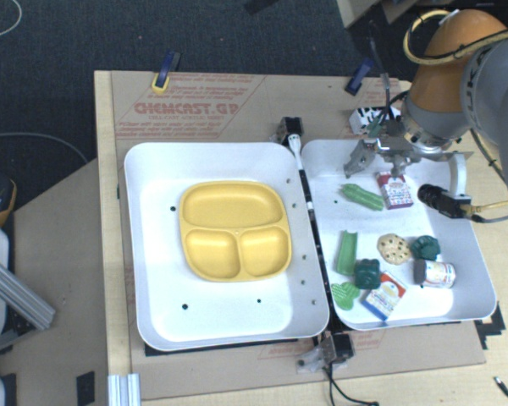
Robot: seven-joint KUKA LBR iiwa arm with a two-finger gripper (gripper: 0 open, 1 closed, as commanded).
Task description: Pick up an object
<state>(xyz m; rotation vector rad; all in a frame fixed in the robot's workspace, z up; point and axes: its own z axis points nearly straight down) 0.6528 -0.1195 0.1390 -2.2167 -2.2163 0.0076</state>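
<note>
My gripper (375, 166) hangs over the far end of the right bin (466, 307), open, with nothing between its fingers. Just in front of its right finger lies a small red and white packet (395, 192). A light green pea pod (361, 196) lies beside the packet, below the left finger. Nearer the front of the bin are a green bar (346, 252), a speckled cookie (393, 247), a dark green lump (424, 246), a dark green broccoli-like piece (367, 273), a small white can on its side (438, 273), a pale green leaf (345, 294) and a blue, red and white packet (383, 299).
The left bin (152, 294) holds a yellow divided plate (234, 229). The grey arm with its orange band (453, 49) reaches in from the upper right. A black cable plug (440, 200) sticks out beside the wrist, over the right bin's far edge.
</note>
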